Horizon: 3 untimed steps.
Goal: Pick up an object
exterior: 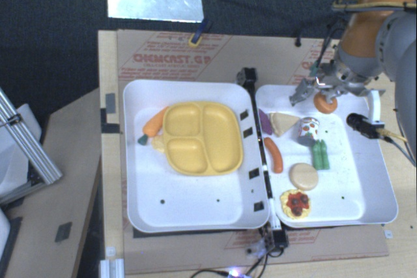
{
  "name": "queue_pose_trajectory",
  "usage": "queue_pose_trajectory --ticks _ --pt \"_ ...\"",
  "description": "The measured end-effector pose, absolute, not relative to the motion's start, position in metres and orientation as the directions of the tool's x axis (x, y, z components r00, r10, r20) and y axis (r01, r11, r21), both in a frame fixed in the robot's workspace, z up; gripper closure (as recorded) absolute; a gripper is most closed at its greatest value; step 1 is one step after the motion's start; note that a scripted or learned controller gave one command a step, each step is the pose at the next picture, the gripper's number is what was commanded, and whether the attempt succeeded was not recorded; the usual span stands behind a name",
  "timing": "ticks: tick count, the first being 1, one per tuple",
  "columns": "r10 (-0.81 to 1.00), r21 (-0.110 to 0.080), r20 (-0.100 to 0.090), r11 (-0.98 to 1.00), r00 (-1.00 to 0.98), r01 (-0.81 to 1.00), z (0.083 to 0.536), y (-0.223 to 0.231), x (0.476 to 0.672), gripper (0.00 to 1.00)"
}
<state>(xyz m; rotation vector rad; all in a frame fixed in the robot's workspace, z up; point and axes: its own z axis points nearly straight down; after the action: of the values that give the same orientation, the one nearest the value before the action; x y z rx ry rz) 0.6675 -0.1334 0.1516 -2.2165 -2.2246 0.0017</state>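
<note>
The gripper seems to pinch an orange ball at the right bin's far edge (the grip looks shallow); being round, it could roll free as the arm rises. Both bins sit on a cardboard-topped bench over dark carpet.

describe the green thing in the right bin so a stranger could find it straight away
Start at the right bin, the one without the yellow tray. Near its middle, a small green block stands just below a grey can and above a round beige bun. It is that bin's one bright green piece, and it is ridged lengthwise.
</note>
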Motion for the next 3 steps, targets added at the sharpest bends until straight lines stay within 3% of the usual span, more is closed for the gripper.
queue_pose_trajectory --ticks 2,3 --pt "1.000 -0.017 0.005 -0.003 0.003 1.000 0.089 -0.129 0.665 0.00" --pt "1.000 -0.013 0.001 -0.001 0.001 1.000 0.102 -0.131 0.666 1.00"
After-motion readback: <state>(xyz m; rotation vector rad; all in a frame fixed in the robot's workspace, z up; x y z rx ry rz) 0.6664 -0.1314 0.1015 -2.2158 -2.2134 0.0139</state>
